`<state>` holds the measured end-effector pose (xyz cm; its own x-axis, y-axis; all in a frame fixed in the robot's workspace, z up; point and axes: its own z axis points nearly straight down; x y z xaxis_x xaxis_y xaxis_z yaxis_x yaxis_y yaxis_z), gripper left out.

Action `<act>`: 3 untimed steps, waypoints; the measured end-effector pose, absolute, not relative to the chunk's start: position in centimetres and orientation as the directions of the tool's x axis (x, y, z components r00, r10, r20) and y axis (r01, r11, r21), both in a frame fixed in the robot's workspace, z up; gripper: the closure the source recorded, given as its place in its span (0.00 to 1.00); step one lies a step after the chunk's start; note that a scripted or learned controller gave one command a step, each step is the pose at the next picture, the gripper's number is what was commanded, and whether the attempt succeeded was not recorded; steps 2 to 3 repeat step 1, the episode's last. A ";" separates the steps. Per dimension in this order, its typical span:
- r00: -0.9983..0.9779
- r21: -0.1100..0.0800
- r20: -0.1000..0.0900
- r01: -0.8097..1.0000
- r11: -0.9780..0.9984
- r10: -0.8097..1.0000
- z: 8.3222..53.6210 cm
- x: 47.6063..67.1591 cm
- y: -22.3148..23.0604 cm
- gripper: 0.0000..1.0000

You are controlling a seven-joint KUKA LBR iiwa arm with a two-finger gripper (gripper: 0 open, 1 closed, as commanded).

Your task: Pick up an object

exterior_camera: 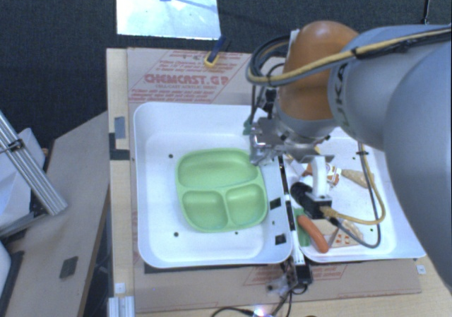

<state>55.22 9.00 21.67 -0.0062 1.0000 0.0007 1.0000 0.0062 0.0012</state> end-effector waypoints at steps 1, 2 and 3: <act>-0.002 0.000 0.000 1.000 0.002 1.000 21.9 54.5 8.5 1.00; -0.002 0.000 0.000 1.000 0.002 1.000 21.9 54.5 8.5 1.00; -0.002 0.000 0.000 1.000 0.002 1.000 21.9 54.5 8.5 1.00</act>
